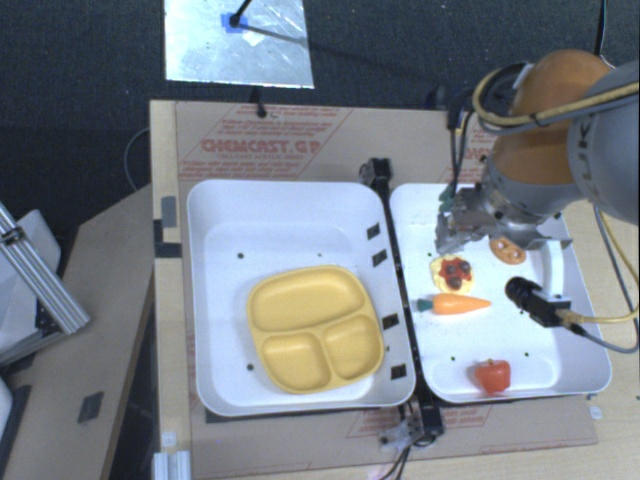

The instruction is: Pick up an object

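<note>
**Gripper low over the berry slice, right bin**

Two shallow bins sit side by side on a brown board printed in red. The left white plastic bin (215, 218) holds one thing: a yellow three-compartment plastic tray (315, 326). It lies flat toward the near right of the bin floor.

The right white plastic bin (590, 368) carries the small pieces.
- A small yellow toy slice topped with red berries (454, 271) lies left of the bin's middle.
- An orange plastic carrot (460, 305) lies on its side just below the slice in the view, green end toward the divider between the bins.
- A red tomato-like plastic piece (491, 374) sits near the front wall, well apart from the others.
- A brown-orange ring-shaped piece (508, 251) lies right of the berry slice, close under the wrist.

All four pieces rest on the bin floor.

The grey arm reaches in from the right, its orange band high over the bin's far right part. The gripper (450, 240) hangs just above the far edge of the berry slice. I cannot tell whether it touches the slice. I also cannot tell from this angle whether it is spread wide or drawn narrow.
</note>
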`<state>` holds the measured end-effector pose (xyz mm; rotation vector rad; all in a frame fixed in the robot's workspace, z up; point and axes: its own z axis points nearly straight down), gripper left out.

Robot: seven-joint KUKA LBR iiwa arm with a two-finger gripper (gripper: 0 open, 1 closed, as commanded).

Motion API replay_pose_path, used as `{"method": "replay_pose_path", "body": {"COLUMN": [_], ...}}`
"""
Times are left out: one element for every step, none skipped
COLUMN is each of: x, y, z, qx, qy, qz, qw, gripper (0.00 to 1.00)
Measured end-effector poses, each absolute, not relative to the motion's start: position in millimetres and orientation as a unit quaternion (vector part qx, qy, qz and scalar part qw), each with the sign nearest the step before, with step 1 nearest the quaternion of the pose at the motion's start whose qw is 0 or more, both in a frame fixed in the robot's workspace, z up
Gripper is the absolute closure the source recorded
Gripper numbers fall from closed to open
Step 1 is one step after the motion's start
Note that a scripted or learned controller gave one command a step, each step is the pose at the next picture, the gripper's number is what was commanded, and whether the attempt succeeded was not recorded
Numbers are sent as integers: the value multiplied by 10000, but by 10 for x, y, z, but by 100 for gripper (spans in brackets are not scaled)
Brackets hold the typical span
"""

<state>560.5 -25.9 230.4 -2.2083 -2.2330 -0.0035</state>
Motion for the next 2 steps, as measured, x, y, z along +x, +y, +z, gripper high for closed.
{"method": "replay_pose_path", "body": {"x": [5748,5826], "y": [241,717], "z": [2394,2447], "qx": [-7033,-7034], "qy": [-7109,-7107], "qz": [-23,-19], "qw": [-6,0], "gripper": [100,100]}}
